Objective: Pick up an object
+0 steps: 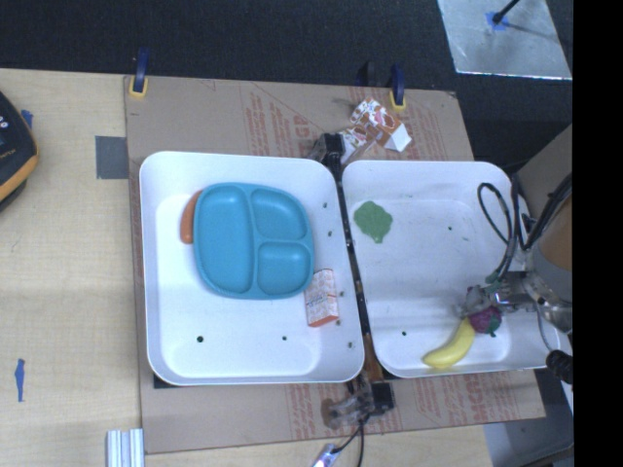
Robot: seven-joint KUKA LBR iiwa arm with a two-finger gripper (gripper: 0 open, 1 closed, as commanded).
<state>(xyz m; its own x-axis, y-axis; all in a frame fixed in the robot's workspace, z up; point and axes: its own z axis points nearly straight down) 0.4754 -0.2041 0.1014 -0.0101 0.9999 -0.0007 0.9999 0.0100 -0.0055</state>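
End effector [484, 309], its opening impossible to judge from here, sits low in the right bin [428, 188] over a dark purple object [484, 319] touching the banana's [451, 347] far tip; a clean pick means closing on one item, not both.

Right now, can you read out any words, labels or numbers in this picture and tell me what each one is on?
Nothing can be quoted; all print is too small or blurred.
Cardboard sheet: faint red printing, unreadable.
Packet in the left bin: red and white print, unreadable.
Wrapper above the bins: red and white pattern, unreadable.
Yellow device on the left edge: no legible marking.
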